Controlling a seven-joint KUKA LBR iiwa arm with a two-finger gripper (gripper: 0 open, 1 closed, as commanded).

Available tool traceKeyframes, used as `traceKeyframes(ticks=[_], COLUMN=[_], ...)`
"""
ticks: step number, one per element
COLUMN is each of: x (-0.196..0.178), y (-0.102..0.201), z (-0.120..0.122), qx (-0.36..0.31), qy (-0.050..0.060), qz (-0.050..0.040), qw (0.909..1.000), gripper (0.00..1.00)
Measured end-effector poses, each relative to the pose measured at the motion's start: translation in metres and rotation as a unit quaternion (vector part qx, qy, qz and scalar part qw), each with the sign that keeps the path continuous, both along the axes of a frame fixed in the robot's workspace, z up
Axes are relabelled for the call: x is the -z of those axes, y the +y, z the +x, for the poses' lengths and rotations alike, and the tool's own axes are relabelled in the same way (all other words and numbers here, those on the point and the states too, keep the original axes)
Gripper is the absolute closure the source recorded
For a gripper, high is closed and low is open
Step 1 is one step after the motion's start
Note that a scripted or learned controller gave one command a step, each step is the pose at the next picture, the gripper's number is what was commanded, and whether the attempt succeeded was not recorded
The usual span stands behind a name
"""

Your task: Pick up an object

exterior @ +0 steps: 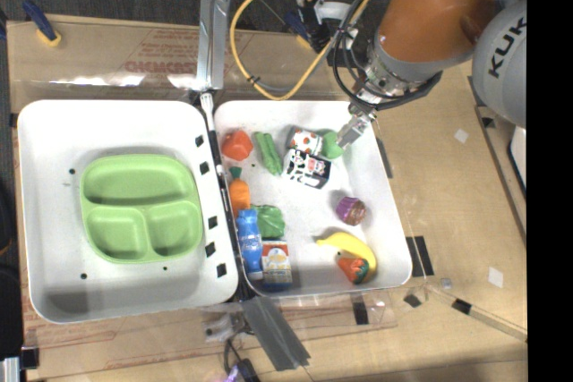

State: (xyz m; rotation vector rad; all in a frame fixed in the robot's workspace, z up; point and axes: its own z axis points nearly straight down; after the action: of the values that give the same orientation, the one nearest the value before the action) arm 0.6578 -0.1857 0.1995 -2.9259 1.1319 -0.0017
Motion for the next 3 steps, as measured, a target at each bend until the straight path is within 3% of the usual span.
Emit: traceKeyframes(ticks=[1, 2, 3], x=[-0.047, -0.023, -0.068], y=[0.093, 0.009, 0.032], z=[0.000, -0.043, -0.001], qx=[-0.003, -0.083, -0.082], qy=[-0.001, 0.001, -0.003], qz=[-0.0001, -0.0013, -0.0009], qw=[1.0000, 0.9965, 0.9966], gripper=[1.00, 1.00, 1.00])
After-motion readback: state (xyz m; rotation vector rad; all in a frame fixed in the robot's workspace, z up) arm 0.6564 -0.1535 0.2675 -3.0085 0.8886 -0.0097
